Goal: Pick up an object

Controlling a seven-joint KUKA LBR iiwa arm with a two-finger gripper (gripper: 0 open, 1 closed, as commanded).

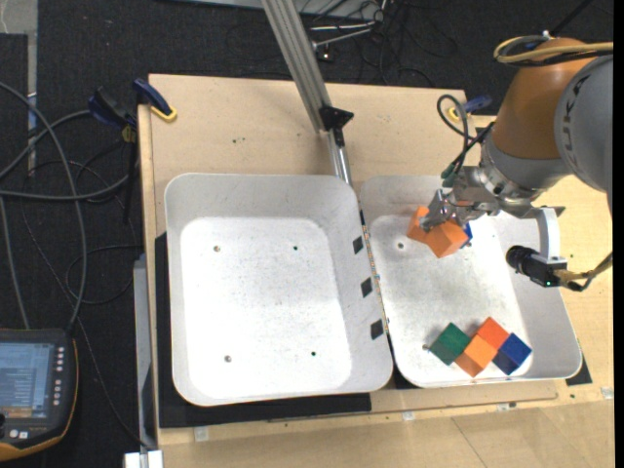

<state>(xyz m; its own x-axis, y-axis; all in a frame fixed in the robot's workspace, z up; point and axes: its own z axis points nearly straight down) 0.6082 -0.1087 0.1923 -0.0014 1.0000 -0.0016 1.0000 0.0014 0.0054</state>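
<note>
Orange block (438, 234) sits in upper part of right bin (546, 359), directly under gripper (450, 210) w/ gripper touching its top; a bit of blue shows just behind it. Can't tell from this angle if block is actually grasped or what state the tool is in. Arm (546, 105) comes in from right, orange band above wrist. Near bin's front edge: green block (449, 343), another orange block (485, 346), blue block (513, 353), bunched together & touching. Left bin (195, 261) beside it
</note>
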